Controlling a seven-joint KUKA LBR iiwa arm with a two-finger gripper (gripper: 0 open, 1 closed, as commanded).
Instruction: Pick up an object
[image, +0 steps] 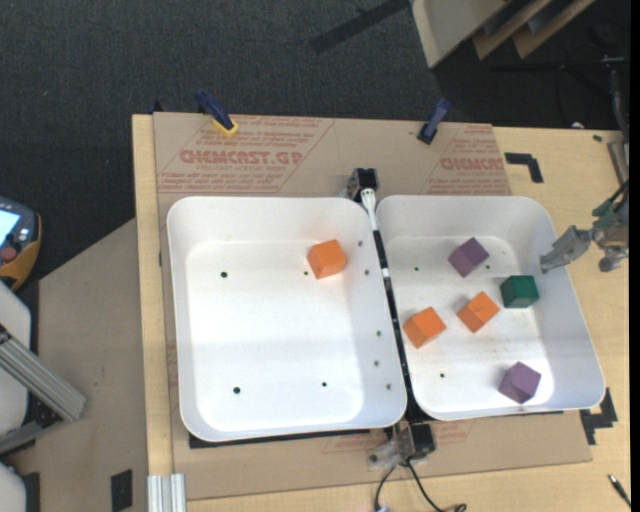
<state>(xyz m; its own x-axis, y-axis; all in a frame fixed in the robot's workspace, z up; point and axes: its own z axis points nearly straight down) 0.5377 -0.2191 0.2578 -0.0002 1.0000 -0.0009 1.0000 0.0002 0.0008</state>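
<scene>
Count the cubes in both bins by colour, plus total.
Orange: 3, one in the left bin, two in the right bin
Purple: 2, both in the right bin
Green: 1, right bin
Total: 6 cubes

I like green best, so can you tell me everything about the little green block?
The green block is a small dark green cube that looks solid, with a matte finish. It sits flat on the floor of the right white bin, near its right wall, with one corner turned a bit toward the camera. Nothing touches it. An orange block is its nearest neighbour, to its left. The robot's hand is up and to its right, apart from it.
</scene>
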